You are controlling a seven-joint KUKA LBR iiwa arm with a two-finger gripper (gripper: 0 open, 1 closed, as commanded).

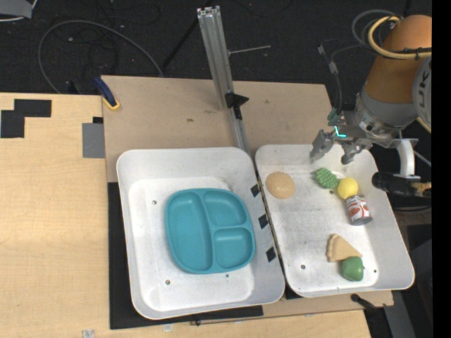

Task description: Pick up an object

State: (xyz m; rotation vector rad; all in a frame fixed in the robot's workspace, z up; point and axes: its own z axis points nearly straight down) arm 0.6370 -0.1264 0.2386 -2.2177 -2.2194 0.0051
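The end effector (333, 151) hangs open just above the green toy (325, 178).

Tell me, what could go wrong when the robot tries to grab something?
The gripper hangs over the right bin's far end, near the ridged green toy and round yellow lemon. These touch, so it might nudge one aside. The lemon could also roll into the small red-labelled can.

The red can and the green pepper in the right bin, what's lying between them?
In the camera view, a tan wedge-shaped piece lies between the red can and the green pepper, touching the pepper; bare bin floor separates it from the can.
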